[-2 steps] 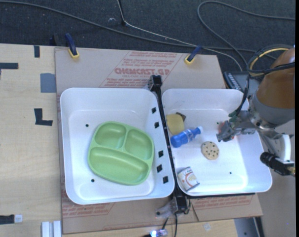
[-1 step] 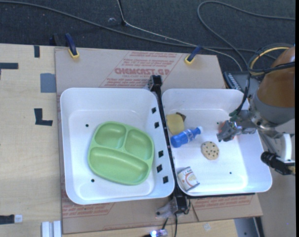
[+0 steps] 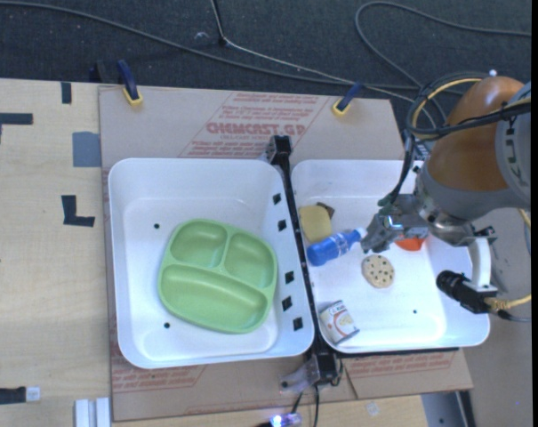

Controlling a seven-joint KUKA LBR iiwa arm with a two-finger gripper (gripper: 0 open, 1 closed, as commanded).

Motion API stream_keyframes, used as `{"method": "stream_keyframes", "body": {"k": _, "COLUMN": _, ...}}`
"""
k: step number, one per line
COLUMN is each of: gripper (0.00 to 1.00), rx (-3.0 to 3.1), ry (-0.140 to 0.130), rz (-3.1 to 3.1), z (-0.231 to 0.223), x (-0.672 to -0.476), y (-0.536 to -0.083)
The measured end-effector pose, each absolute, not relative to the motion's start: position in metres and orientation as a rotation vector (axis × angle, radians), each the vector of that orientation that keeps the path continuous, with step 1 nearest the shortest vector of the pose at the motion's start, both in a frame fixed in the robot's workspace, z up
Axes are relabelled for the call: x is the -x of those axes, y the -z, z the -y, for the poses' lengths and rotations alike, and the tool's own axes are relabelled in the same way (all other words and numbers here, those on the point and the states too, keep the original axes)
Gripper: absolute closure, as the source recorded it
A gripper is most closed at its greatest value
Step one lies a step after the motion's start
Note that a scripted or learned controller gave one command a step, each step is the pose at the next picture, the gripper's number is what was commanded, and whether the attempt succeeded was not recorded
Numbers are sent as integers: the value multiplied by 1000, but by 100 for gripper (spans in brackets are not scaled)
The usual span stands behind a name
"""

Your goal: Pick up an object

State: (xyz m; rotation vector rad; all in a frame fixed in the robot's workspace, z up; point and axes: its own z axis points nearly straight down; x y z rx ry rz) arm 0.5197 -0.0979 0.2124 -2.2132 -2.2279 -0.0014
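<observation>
Gripper [image 3: 381, 230], carried by the grey arm [image 3: 469, 163] reaching in from the right, hangs low over the middle of the right bin [image 3: 429, 327]; whether it is apart or together cannot be told. Contents, largest to smallest:

1. Green divided plate [image 3: 220, 275], flat at the centre of the left bin [image 3: 126, 238], well apart from the gripper.
2. Blue bottle [image 3: 331, 246], lying on its side near the right bin's left wall, its cap end just beside the gripper; judged the likeliest target.
3. Yellow block [image 3: 316, 221], touching the bottle on its far side.
4. Small carton [image 3: 340, 321], near the front-left corner.
5. Cookie [image 3: 378, 271], just in front of the gripper.
6. Orange piece [image 3: 411, 243], partly hidden behind the gripper.
</observation>
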Motion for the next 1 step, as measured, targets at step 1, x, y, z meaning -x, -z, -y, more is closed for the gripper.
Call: {"method": "stream_keyframes", "body": {"k": 1, "gripper": 100, "rx": 2213, "ry": -1, "rz": 2227, "z": 50, "x": -531, "y": -205}}
